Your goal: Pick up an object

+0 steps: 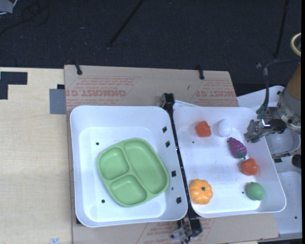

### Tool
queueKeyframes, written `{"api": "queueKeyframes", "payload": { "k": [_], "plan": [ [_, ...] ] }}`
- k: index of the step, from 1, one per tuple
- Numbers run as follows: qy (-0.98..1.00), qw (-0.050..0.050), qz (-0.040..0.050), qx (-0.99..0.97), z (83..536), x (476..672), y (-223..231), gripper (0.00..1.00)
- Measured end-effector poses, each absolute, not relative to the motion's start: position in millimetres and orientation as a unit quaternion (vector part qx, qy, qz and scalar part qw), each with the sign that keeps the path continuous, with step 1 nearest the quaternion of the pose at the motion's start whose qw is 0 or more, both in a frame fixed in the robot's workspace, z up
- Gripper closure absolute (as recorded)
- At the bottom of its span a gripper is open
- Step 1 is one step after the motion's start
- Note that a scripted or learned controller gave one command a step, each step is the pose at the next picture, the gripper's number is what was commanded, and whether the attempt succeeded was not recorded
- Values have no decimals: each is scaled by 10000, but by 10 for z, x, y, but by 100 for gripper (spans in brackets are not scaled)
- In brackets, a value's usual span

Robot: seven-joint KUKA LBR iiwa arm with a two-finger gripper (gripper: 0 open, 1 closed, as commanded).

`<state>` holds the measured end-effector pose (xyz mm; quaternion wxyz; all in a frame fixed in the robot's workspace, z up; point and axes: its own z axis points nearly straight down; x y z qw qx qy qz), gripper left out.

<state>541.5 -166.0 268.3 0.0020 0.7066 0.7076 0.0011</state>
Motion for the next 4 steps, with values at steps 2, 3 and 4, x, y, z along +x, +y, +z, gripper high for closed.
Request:
{"api": "queueKeyframes", "payload": {
  "k": [2, 3, 4],
  "plan": [
    [7090, -15, -2, 7053, 2603, 5625, -476, 100],
    [7088, -15, -3, 7054, 2627, 5696, 43, 100],
    [7086, -22, -13, 7056, 2508, 5632, 543, 100]
  ]
}}
